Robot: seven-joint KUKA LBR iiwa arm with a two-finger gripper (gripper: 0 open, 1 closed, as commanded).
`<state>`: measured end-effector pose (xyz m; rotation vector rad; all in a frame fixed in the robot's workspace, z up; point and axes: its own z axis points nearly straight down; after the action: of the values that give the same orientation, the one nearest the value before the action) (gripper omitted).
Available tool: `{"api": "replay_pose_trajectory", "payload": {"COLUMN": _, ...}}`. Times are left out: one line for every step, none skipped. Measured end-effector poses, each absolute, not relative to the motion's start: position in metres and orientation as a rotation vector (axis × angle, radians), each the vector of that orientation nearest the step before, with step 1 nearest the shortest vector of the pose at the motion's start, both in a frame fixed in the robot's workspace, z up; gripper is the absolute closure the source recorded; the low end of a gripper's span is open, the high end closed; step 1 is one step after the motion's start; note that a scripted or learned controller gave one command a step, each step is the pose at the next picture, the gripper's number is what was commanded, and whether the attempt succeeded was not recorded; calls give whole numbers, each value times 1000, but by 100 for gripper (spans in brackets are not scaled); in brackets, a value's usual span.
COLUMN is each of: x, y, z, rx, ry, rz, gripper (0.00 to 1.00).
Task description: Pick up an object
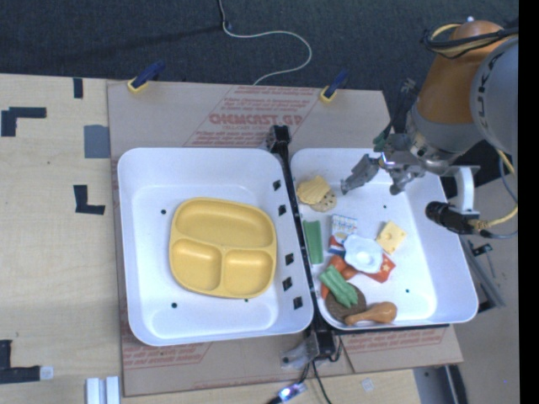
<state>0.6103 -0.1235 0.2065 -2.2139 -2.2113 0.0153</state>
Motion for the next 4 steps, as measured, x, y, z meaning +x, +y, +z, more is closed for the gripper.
{"api": "replay_pose_trajectory", "payload": {"x": 613, "y": -123, "z": 215, "rx": -2219, "ry": -2222, "rz": 2, "gripper": 0}}
{"api": "replay_pose_trajectory", "payload": {"x": 603, "y": -123, "z": 165, "rx": -2217, "ry": -2219, "rz": 8, "gripper": 0}}
{"api": "replay_pose_trajectory", "payload": {"x": 598, "y": -119, "z": 100, "rx": -2215, "ry": -2219, "rz": 9, "gripper": 0}}
{"api": "replay_pose_trajectory", "payload": {"x": 599, "y": -118, "z": 84, "rx": -2219, "ry": -2223, "rz": 3, "gripper": 0}}
